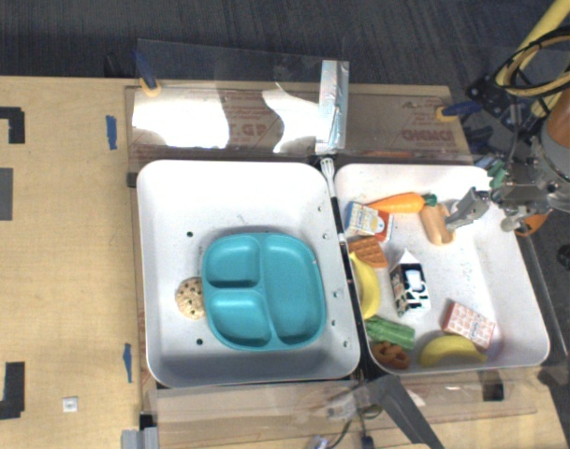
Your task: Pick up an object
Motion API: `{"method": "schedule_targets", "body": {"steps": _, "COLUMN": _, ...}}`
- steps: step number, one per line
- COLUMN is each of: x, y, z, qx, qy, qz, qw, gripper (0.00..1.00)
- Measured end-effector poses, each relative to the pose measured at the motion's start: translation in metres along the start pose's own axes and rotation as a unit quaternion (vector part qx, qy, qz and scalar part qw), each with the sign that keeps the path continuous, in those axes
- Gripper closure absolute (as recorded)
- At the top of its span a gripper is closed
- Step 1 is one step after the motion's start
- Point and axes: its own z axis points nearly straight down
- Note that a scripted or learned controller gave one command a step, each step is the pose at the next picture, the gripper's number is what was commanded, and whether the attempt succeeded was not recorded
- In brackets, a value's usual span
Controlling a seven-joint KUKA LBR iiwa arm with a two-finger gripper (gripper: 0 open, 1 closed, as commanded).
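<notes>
Claw: the claw (472, 206) hangs over the upper right part of the right bin (518, 269), reaching in from the right; whether its fingers are apart or together cannot be told, and nothing shows between them.
Nearest thing: a tan, stubby cylinder like a cork or a bread roll (436, 224) lies just left of the claw, below its tip, apart from it or barely touching; I cannot tell which.
Carrot: an orange carrot (399, 202) with a green end lies left of the claw, along the bin's upper part.
Carton: a small white, blue and orange carton (364, 220) sits further left of the claw; its print is too small to read.
Other things below and left of the claw: a brown waffle-like piece (369, 251), a yellow banana (367, 288), a black and white packet (411, 288) with unreadable marks, a green piece (389, 330) and a brown pretzel-like piece (391, 352).
Below the claw: a pink and white patterned box (469, 324) and a yellow lemon (450, 349) beside it, near the bin's lower edge.
Left bin: the left bin (163, 204), far left of the claw, holds a teal divided tray (262, 290) with a cookie (190, 297) touching its left side.
Writing: brown cardboard (425, 134) behind the bins on the counter (51, 251) bears faint print I cannot read.
</notes>
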Motion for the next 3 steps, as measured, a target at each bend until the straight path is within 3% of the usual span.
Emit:
{"method": "schedule_targets", "body": {"steps": 1, "x": 0.068, "y": -0.019, "z": 0.084, "qx": 0.002, "qy": 0.000, "qz": -0.027, "qw": 0.9996, "gripper": 0.00}}
{"method": "schedule_targets", "body": {"steps": 2, "x": 0.045, "y": -0.006, "z": 0.179, "qx": -0.005, "qy": -0.002, "qz": -0.065, "qw": 0.9979, "gripper": 0.00}}
{"method": "schedule_targets", "body": {"steps": 3, "x": 0.045, "y": -0.006, "z": 0.179, "qx": -0.005, "qy": -0.002, "qz": -0.065, "qw": 0.9979, "gripper": 0.00}}
